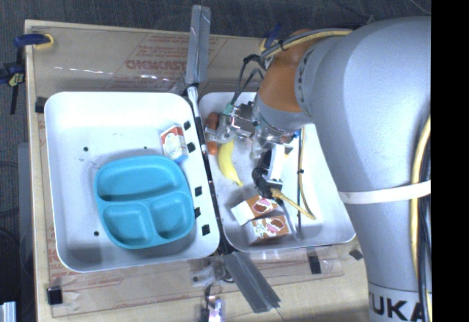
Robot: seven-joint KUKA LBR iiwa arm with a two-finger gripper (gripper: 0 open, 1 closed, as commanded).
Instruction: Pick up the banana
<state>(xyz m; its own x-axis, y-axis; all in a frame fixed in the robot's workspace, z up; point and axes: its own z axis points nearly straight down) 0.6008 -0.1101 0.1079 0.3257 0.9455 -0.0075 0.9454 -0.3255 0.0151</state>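
Yellow on white: in the camera view you see the banana (229, 164) lying in the right bin (326, 203), close to that bin's left wall. It runs lengthwise down the bin, with its curved back towards the wall. It lies flat on the bin floor and nothing is lifting it.

The gripper (236, 122) hangs just above the banana's upper end, in the top left part of the same bin. You cannot tell whether it is spread or closed, because the wrist and cabling crowd it. You can see that the banana is not held. The grey arm (366, 108) comes in from the right and covers much of that bin, and its orange band (282, 86) sits over the bin's upper edge.

Just left of the gripper, against the wall, there is a small reddish thing (212, 122), too blurred for you to identify. Below the banana, two brown cartons (267, 227) lie touching each other near the bin's lower edge.

In the left bin (73, 130) you find a blue tray (143, 199) with three compartments, lying flat in the lower middle. A white carton (173, 141) sits just beyond its upper right corner, near the wall between the bins.
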